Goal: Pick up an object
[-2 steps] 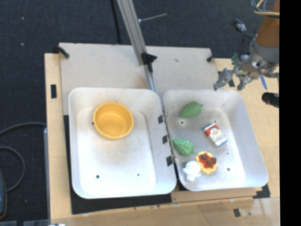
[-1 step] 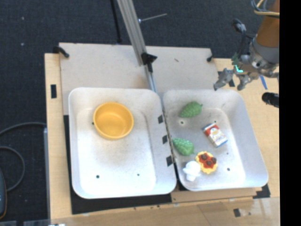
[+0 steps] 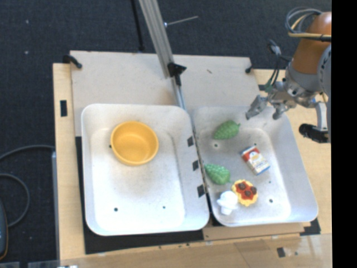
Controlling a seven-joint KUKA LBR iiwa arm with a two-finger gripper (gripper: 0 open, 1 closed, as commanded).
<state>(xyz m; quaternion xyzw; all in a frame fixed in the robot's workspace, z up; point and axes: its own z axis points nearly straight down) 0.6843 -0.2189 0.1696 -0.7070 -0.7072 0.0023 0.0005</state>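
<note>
Gripper (image 3: 263, 108) hovers over the top right corner of the right bin (image 3: 298, 169), fingers spread apart, nothing between them. Orange-banded arm (image 3: 308, 60) reaches in behind it from the right.

Nearest candidate: a green leafy piece (image 3: 226, 130), just beside the fingers, lower left, lying on the bin floor. Further down the same bin: small red and white carton (image 3: 255, 159) near the middle; second green piece (image 3: 217, 173) against the left wall; yellow flower-shaped toy with red centre (image 3: 245, 192); white lumpy object (image 3: 227, 202) touching or nearly touching the flower toy.

Left bin (image 3: 100, 205) holds a yellow bowl (image 3: 134, 143), upright, well apart from the gripper.

Progress, as judged: pick not yet made. Everything rests in the bins. Left to do: line up over one item, descend, close, lift. The upper green piece looks the shortest reach.
</note>
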